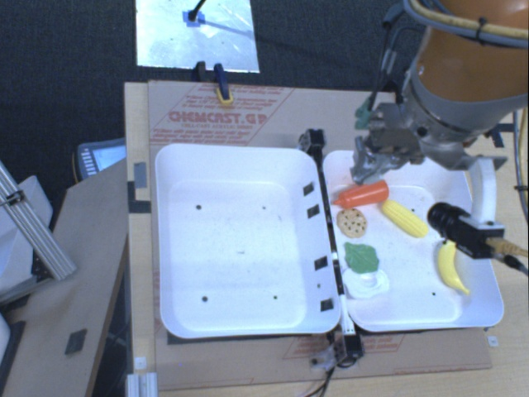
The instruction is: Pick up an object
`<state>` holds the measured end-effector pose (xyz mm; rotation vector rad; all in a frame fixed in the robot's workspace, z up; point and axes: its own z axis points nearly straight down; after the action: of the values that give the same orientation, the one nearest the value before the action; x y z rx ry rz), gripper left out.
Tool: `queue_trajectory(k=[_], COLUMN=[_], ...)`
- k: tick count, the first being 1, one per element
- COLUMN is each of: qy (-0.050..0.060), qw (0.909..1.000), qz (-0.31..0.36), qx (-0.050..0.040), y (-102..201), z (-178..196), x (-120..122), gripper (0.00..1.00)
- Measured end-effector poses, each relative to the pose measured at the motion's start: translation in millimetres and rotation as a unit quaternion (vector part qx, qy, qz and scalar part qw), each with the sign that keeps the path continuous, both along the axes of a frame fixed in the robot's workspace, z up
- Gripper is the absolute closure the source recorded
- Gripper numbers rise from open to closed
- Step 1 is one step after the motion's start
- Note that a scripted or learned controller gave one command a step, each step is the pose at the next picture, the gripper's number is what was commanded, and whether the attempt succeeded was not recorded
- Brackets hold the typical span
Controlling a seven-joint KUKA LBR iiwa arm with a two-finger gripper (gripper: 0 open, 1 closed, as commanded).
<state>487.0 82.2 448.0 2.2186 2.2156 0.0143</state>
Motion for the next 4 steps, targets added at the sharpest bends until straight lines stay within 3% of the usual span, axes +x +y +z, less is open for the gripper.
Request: queue_trajectory(k=[1, 2, 4], qy=[0.008, 0.005, 0.002], qw=[1.0, 1.0, 1.0], qz=[0.003, -0.002, 0.006], qx=[-0.0014, -0.0017, -0.0005], y=[23, -36, -32], z=[-81, -106, -83], x=[-1, 0, 2], gripper=[1.0, 1.0, 1.0])
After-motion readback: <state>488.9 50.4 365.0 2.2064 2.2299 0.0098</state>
